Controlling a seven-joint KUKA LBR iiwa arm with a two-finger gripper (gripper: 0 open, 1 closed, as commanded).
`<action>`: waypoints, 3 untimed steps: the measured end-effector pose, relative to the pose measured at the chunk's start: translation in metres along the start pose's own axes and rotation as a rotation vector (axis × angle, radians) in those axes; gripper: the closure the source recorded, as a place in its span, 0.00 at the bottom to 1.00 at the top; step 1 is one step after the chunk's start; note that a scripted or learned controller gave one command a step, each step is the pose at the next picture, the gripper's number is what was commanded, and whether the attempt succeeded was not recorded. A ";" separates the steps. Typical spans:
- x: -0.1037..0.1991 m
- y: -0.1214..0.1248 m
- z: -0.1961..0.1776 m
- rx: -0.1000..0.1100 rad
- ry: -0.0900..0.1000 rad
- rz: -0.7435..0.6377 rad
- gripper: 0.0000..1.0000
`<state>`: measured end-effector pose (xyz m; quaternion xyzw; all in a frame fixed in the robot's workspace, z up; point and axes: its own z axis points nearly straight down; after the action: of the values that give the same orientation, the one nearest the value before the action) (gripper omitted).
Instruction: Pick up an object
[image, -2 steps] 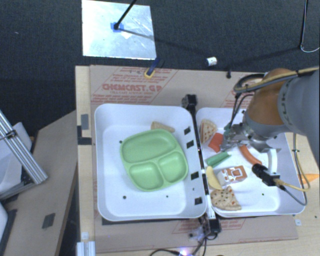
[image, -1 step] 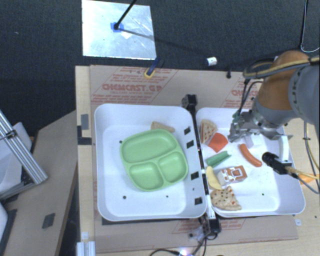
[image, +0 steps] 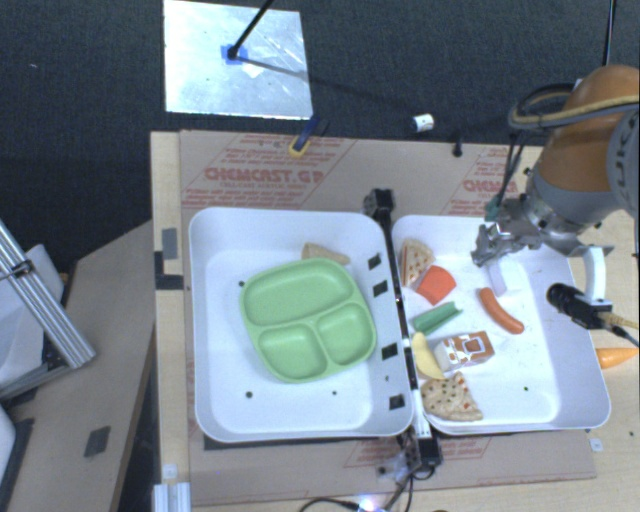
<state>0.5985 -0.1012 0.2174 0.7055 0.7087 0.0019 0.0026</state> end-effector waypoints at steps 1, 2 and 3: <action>0.000 0.001 -0.007 0.003 0.001 0.000 1.00; 0.053 -0.001 -0.011 0.005 0.003 -0.005 1.00; 0.099 0.008 0.000 0.004 0.001 -0.004 1.00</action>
<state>0.6065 -0.0018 0.2177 0.7042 0.7100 0.0010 0.0006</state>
